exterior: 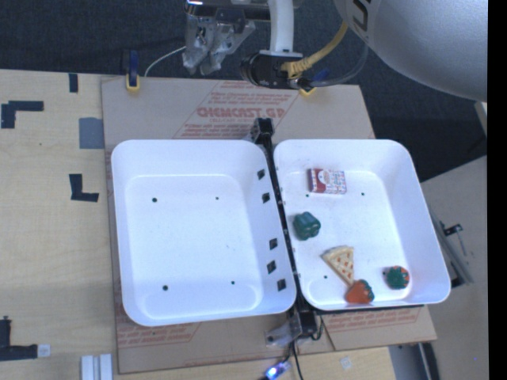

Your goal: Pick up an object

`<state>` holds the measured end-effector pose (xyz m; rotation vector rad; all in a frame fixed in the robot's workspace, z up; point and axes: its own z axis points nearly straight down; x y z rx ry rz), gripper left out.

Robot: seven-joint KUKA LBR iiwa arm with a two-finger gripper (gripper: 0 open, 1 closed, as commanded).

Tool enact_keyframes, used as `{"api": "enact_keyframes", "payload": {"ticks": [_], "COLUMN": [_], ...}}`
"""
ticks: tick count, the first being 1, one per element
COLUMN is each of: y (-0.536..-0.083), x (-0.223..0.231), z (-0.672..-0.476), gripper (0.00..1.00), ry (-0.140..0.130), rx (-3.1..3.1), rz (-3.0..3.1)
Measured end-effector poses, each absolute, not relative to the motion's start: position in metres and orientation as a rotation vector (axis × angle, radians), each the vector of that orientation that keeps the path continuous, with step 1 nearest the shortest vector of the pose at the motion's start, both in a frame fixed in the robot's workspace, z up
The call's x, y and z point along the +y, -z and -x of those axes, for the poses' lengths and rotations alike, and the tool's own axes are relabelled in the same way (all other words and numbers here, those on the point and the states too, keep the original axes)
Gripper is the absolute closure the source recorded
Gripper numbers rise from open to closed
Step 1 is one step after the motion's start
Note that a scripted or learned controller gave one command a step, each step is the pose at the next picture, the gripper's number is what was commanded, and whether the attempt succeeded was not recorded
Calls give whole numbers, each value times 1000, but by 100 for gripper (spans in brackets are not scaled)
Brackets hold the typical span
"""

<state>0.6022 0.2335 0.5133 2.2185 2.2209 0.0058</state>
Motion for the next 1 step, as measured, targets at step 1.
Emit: {"api": "enact_keyframes", "payload": {"ticks": [1], "y": [-395], "x": [192], "z": [-542], "gripper": [100], "ry": [27], "rx": [2225], "rz": [-2228]}}
